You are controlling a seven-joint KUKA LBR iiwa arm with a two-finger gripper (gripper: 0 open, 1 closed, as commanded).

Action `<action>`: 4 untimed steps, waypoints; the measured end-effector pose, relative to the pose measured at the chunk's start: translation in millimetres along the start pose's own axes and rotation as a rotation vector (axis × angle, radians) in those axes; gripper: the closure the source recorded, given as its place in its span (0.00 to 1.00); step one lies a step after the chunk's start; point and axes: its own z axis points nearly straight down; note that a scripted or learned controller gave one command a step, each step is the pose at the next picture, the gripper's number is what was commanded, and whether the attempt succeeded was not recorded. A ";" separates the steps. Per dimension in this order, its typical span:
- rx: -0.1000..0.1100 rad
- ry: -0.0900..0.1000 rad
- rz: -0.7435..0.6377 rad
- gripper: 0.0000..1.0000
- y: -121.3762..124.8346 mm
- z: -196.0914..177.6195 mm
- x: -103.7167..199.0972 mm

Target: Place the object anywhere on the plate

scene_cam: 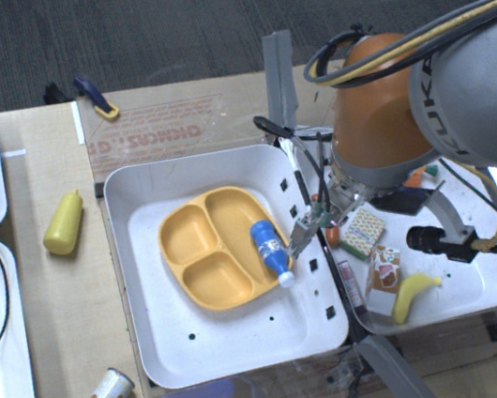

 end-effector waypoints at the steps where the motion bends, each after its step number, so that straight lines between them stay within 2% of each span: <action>1: 0.002 0.000 0.004 1.00 -0.1 -7.5 -1.8; 2: -0.002 -0.003 -0.380 1.00 82.0 -145.3 35.9; 3: -0.004 -0.004 -0.621 1.00 172.1 -197.3 47.7; 4: -0.004 -0.006 -0.621 1.00 173.3 -204.9 46.5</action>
